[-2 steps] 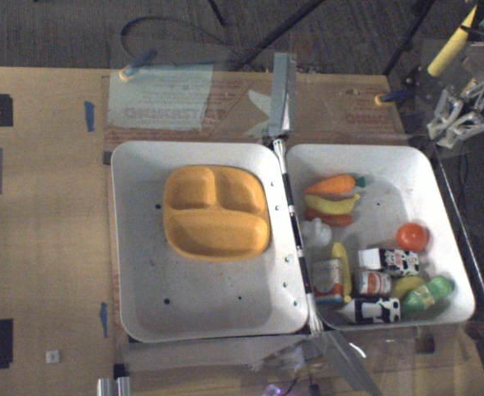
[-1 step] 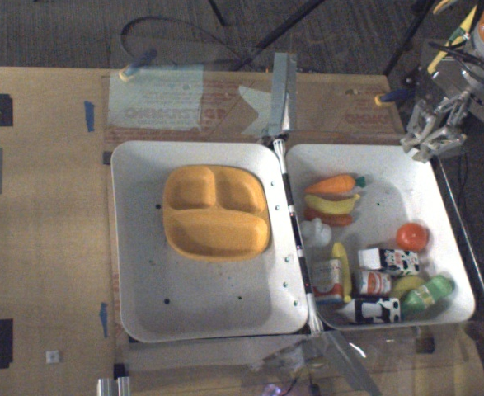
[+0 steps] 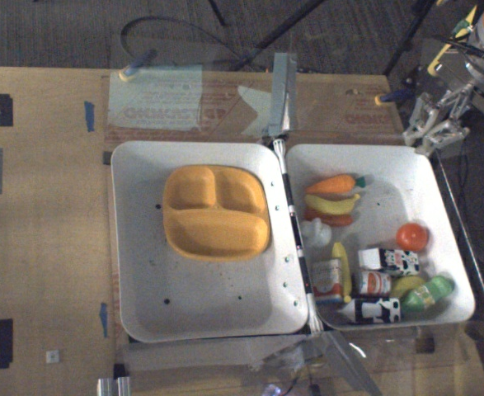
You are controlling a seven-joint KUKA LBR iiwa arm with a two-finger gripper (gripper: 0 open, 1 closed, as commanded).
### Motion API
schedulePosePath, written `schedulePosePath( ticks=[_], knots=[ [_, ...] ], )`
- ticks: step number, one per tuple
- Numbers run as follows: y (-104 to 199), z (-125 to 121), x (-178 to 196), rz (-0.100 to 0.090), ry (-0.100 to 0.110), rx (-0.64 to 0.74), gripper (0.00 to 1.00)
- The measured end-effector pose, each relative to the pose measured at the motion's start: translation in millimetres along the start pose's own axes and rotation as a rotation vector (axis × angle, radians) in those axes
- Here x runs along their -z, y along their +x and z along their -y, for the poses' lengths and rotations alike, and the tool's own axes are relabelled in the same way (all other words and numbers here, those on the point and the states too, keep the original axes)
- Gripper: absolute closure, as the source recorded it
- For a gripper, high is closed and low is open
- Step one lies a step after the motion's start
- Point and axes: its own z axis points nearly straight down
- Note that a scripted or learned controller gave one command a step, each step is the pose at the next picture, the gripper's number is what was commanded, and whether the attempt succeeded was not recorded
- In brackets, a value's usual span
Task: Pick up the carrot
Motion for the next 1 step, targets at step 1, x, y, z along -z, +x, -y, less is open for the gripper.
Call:
schedulePosePath(
  ticks=[1],
  knots=[
    [37.1, 20.8, -64.7, -0.01, -0.008, 0.049, 1.0]
  ],
)
